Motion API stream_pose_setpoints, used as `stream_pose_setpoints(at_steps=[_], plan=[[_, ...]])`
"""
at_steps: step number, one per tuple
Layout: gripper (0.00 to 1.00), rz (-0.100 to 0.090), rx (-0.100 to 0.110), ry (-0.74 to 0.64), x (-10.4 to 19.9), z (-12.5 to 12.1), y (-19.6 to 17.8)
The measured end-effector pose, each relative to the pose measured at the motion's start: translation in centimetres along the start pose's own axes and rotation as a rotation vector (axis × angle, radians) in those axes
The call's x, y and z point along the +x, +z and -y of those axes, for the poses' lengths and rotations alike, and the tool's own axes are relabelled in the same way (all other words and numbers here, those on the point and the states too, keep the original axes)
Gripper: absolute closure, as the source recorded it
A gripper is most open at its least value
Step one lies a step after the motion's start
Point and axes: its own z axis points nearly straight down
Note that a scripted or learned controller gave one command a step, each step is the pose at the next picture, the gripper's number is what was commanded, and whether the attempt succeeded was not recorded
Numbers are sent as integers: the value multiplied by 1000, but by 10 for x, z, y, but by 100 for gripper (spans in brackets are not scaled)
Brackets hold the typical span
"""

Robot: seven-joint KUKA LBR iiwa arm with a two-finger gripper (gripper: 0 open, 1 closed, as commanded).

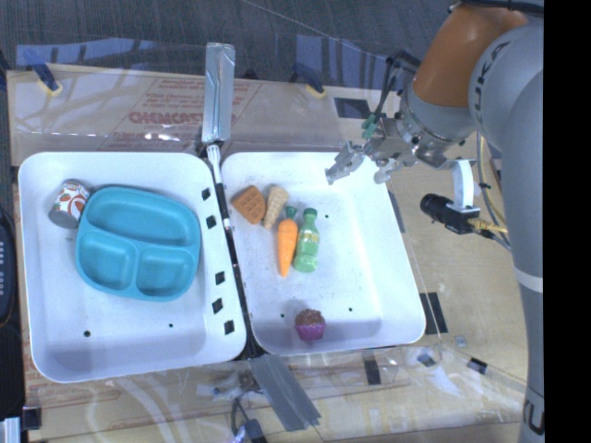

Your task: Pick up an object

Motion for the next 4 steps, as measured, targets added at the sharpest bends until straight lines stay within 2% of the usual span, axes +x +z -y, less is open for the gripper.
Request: stream_pose_setpoints(at_steps=[1,2,3,4], plan=[[0,-2,9,-112,33,54,133],[100,2,-1,-116,32,50,117],[0,2,-1,-116,32,50,117],[0,-1,0,-505,49,57,156]])
